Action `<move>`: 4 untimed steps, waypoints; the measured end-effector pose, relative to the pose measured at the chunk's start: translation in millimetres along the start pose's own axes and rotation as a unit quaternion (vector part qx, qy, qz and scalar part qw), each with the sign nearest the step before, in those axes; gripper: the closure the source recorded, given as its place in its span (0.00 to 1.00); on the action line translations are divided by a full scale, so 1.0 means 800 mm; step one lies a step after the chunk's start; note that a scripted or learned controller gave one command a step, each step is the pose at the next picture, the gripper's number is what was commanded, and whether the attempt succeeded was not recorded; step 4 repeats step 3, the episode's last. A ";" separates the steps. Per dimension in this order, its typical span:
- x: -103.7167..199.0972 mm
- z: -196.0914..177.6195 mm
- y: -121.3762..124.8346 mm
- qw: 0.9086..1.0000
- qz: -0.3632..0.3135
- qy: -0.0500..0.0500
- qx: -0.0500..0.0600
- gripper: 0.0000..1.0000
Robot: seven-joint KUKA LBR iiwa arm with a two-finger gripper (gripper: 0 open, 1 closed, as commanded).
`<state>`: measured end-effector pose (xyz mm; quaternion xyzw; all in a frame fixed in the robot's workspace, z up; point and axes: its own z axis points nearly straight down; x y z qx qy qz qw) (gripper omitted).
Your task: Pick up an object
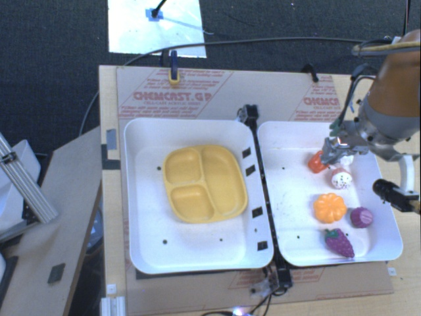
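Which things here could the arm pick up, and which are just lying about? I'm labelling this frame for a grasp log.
Pickable, all in the right bin:
red toy, beside the gripper
spotted white egg
orange pumpkin
purple ball
grapes

Lying about:
yellow tray in the left bin
printed board under both bins
white sheet on the floor

- Left bin (141,176): white, with small black marks along its inner wall.
- Right bin (289,196): white.
- Divided tray (204,183): pale yellow.
- Pumpkin (329,207): orange.
- Grape bunch (339,242): purple.
- Round piece (361,217): magenta-purple.
- Small ball (341,180): white with dark speckles.
- Piece by the end effector (341,151): red-orange (317,163).
- Surface (197,94): tan sheet with red lettering.
- Arm (395,91): grey with an orange band.
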<state>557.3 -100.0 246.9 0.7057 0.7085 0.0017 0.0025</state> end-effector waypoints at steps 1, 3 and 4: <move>0.071 0.015 -0.014 1.000 -0.003 0.001 0.003 1.00; 0.210 0.002 -0.034 1.000 -0.003 0.002 0.002 1.00; 0.210 0.002 -0.034 1.000 -0.003 0.002 0.002 1.00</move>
